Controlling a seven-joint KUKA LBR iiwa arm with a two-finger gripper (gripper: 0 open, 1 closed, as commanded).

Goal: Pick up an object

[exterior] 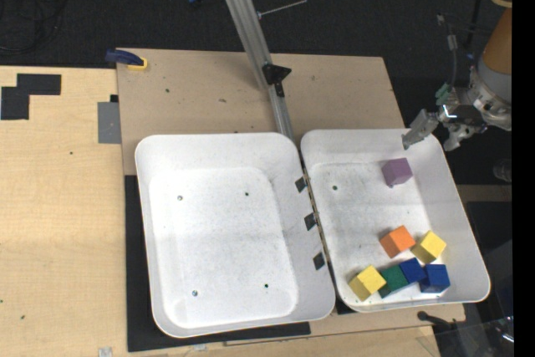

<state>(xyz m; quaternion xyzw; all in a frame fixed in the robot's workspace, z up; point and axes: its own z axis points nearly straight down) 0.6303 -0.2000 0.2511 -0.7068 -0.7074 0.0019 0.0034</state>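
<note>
— Where does your pincer sit?
— At the right bin's upper right corner, above the rim, its fingers spread apart and gripping nothing.
— And the purple block?
— You'll find it lying in that bin, near the pincer, below and to its left. Orange, yellow, green and blue blocks cluster at the bin's lower edge.

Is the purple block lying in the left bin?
No, the purple block lies in the right bin, apart from the cluster of coloured blocks near its front.
</note>
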